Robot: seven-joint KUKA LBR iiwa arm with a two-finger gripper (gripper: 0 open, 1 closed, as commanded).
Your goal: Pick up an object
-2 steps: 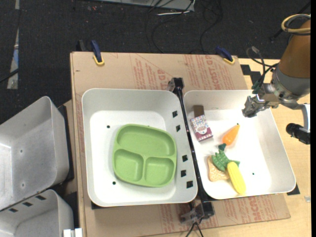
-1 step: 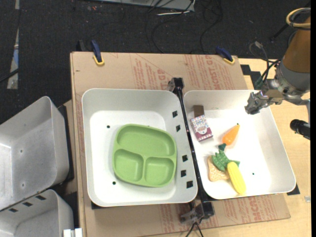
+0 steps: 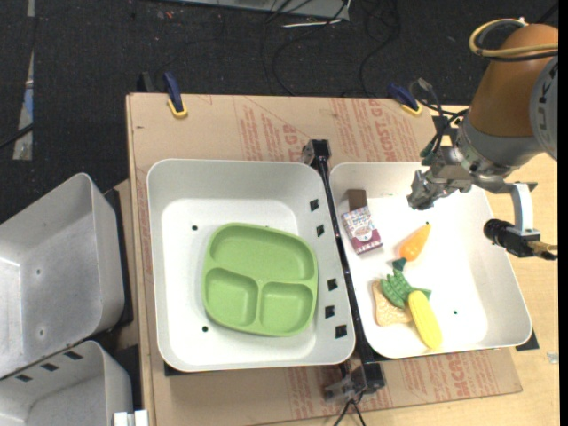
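Bench: brown board (image 3: 231, 127) on dark floor, clamps at its far edge, carrying two white bins side by side.
Landmark: right bin (image 3: 497, 273); every place below is given against it.
Left bin (image 3: 169, 238): touches the right bin's left wall; a green divided plate (image 3: 260, 279) lies flat in it.
Box (image 3: 360, 229): small pink and white, in the right bin's far left part, close to the dividing wall, with a brown block (image 3: 356, 199) just beyond it.
Carrot (image 3: 414, 241): orange, near the right bin's middle, just right of the box.
Corn (image 3: 423, 318): yellow with green leaves, in the right bin's near half, lying partly on a tan toast slice (image 3: 387, 313).
Arm (image 3: 510, 87): grey and orange, reaching over the right bin's far right corner.
Gripper (image 3: 424, 193): above the right bin's far middle, beyond the carrot and apart from it; nothing seen between its parts, and I cannot tell whether it is parted or closed.
Spare bins (image 3: 53, 264): grey, well left of the right bin, off the bench.
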